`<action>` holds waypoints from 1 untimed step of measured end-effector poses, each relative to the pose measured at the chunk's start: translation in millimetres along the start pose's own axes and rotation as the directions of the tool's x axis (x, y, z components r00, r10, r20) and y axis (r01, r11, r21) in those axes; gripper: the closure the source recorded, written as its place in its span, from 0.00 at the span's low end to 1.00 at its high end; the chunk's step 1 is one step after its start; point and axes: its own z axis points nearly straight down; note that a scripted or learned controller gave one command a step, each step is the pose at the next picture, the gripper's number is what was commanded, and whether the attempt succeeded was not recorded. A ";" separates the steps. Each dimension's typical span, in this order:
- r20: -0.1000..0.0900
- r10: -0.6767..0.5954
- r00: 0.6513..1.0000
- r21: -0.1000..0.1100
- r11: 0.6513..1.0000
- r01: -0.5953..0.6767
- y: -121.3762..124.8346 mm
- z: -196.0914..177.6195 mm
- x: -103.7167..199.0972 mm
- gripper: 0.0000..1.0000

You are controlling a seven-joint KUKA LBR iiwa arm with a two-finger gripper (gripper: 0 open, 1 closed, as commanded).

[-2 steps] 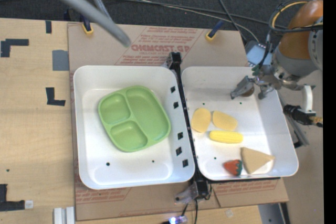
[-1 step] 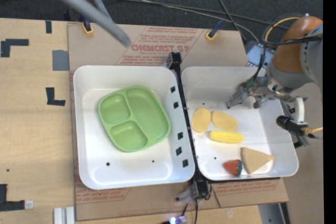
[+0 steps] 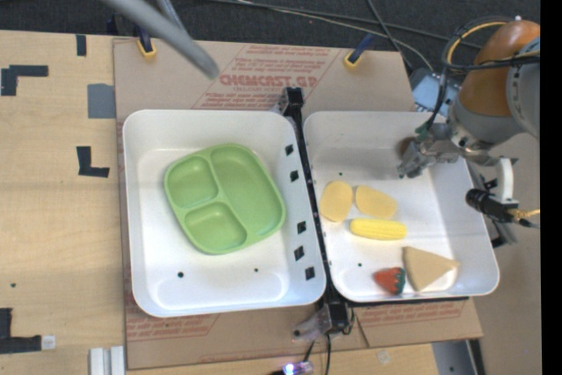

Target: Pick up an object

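1. The tabletop (image 3: 53,189) is the largest thing; pale wood with dark tape marks; a cardboard sheet (image 3: 255,66) lies on it under two white bins set side by side.
2. The left bin (image 3: 145,136) holds a green divided plate (image 3: 224,198) with three compartments, lying flat near the bin's middle.
3. The right bin (image 3: 351,132) holds the small toy foods, gathered in its nearer half; its far half is bare white floor.
4. The arm (image 3: 500,83), grey with an orange band, reaches in from the right; its pincer (image 3: 420,155) hangs over the far right part of the right bin, apart from every item; nothing is visible between its tips, and whether they stand wide or narrow I cannot tell at this size.
5. A tan wedge (image 3: 428,268), like a slice of bread or cheese, lies in the near right corner; a small red piece (image 3: 389,280) touches its left side.
6. A yellow corn cob (image 3: 378,229) lies crosswise mid-bin; likely light, stiff plastic, somewhat slippery; I judge it the easiest pick, taken across its narrow middle.
7. Two flat yellow slices (image 3: 335,200) and (image 3: 376,203) sit just beyond the cob; thin and low, so probably hard to pinch off the floor.
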 end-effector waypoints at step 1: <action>-0.001 0.001 1.000 -0.005 1.000 -0.001 -7.6 -51.7 6.0 1.00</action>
